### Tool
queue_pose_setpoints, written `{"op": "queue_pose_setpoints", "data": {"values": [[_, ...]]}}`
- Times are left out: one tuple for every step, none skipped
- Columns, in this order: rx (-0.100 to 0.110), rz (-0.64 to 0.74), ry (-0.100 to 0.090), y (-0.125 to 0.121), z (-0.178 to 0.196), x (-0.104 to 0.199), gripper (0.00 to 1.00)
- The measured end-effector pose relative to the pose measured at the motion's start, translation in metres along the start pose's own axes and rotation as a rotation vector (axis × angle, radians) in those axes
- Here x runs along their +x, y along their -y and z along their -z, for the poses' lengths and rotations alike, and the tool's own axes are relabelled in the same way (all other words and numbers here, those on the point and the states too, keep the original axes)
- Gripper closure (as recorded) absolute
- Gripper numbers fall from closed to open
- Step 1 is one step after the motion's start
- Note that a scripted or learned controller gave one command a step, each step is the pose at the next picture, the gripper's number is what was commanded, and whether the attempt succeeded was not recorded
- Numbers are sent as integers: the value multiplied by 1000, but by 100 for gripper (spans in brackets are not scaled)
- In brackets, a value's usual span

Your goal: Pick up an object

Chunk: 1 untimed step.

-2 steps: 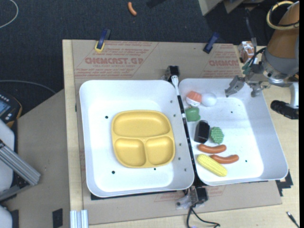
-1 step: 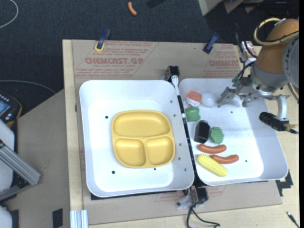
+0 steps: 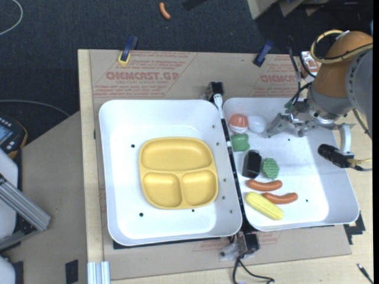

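Observation:
The right bin (image 3: pixel 331 203) holds several small toys: a red and white piece (image 3: pixel 238 121), a pale round piece (image 3: pixel 257 123), a green block (image 3: pixel 240 142), a black block (image 3: pixel 252 164), a green broccoli (image 3: pixel 270 168), two sausages (image 3: pixel 265 185) (image 3: pixel 282 197) and a yellow corn cob (image 3: pixel 264 206). My gripper (image 3: pixel 289 126) hangs over the far part of this bin, just right of the pale round piece. Its fingers look spread open with nothing between them. The toys all lie to its left and nearer the front.
The left bin (image 3: pixel 118 158) holds a yellow divided plate (image 3: pixel 177 171). A black divider (image 3: pixel 228 152) runs between the bins. A black cable connector (image 3: pixel 334 154) hangs off the arm over the right bin's right side. Clamps sit at the bench's far edge.

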<state>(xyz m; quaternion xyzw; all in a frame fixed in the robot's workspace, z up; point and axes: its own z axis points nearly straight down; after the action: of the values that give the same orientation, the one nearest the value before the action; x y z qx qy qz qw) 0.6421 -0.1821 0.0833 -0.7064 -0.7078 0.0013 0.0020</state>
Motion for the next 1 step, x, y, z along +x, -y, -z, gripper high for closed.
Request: {"op": "queue_pose_setpoints", "data": {"values": [[-5, 1, 2, -1, 13, 0, 100]]}}
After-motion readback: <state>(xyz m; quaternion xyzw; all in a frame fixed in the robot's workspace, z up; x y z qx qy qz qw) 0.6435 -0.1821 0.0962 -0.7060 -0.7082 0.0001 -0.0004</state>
